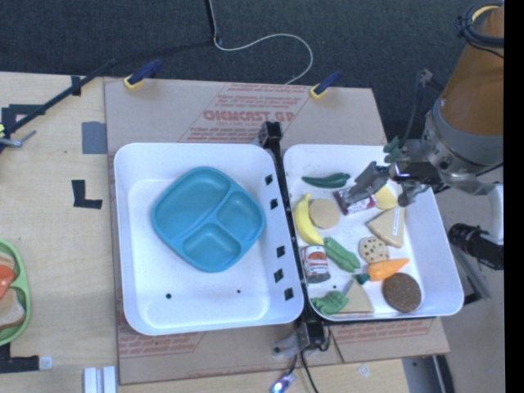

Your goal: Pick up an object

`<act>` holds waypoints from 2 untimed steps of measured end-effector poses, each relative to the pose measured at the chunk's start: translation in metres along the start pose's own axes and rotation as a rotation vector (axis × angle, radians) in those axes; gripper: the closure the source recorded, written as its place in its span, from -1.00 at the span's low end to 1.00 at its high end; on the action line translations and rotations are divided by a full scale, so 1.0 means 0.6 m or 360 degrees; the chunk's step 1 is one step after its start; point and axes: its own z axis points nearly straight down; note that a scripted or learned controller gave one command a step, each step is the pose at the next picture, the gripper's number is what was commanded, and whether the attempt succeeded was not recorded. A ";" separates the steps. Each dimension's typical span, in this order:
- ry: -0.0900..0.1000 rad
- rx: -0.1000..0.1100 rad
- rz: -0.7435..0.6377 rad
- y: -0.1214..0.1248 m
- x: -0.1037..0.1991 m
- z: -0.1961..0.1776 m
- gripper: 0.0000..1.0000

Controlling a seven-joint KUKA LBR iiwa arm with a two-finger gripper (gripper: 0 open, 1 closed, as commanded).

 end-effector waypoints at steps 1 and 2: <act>-0.0002 0.0014 0.0011 0.000 -0.006 -0.007 1.00; 0.0001 0.0021 -0.0002 0.000 0.162 0.048 1.00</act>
